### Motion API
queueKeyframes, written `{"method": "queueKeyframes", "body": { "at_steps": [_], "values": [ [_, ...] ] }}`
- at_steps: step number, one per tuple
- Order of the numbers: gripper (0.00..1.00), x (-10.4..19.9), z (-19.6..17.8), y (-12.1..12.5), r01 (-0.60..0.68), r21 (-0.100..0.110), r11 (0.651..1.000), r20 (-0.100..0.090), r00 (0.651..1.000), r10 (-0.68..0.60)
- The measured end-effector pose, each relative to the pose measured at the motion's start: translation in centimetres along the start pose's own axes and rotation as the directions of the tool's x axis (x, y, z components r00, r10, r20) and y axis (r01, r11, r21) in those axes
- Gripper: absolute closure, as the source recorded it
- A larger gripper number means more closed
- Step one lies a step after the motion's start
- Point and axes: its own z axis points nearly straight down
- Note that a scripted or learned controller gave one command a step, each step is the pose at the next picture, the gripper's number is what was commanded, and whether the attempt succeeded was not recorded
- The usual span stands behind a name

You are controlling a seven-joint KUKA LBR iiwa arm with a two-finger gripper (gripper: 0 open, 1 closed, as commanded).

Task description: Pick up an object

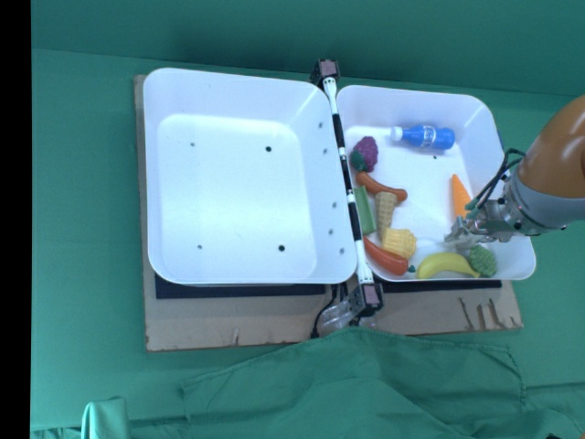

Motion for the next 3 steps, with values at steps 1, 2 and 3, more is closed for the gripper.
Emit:
{"method": "queueKeyframes", "body": {
  "at_steps": [1, 2, 3],
  "values": [
    [1.00, 0.0, -10.6, 0.3, 0.006, 0.001, 1.000, 0.001, 1.000, -0.006],
    [1.00, 0.0, -9.8, 2.3, 0.004, 0.011, 1.000, -0.001, 1.000, -0.004],
    [1.00, 0.1, -12.7, 4.6, 0.006, 0.007, 1.000, -0.001, 1.000, -0.006]
  ]
}}
